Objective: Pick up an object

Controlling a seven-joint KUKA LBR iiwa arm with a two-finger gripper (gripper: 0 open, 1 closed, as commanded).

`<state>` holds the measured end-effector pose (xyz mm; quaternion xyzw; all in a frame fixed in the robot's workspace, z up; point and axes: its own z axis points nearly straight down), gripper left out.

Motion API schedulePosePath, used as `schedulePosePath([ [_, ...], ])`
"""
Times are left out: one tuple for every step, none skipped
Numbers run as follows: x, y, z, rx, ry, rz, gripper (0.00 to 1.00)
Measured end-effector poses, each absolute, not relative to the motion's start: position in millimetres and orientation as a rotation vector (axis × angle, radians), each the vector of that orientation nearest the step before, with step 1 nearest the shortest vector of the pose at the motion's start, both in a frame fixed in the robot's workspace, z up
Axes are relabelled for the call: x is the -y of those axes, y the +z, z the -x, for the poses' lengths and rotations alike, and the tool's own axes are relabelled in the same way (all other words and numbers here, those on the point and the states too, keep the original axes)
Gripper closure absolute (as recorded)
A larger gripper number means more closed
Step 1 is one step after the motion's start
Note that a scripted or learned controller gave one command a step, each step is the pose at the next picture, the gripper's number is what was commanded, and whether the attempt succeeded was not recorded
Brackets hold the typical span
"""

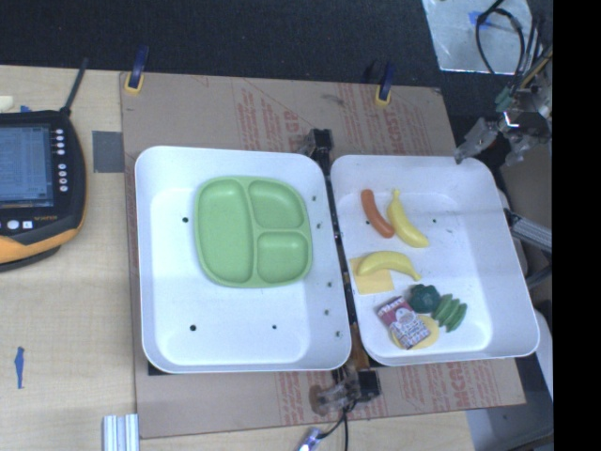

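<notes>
Cardboard covers the bench under two white bins: the left bin holds a green plate. Right bin holds a sausage, two bananas, a packet and green vegetables. Gripper hangs by that bin's far right corner, holding nothing; its state is unclear.

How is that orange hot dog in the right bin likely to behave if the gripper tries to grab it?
The hot dog looks like a smooth, rounded toy, so it may roll or slip sideways when nudged. It seems small and probably light. It lies right beside the banana, so closing fingers could bump that too.
</notes>
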<state>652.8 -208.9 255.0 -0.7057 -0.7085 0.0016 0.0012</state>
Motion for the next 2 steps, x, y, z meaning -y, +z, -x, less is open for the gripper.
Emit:
schedulePosePath([
  [162,109,-655.5,2.224,0.006,2.212,0.00],
  [98,91,-628.5,2.227,0.007,2.212,0.00],
])
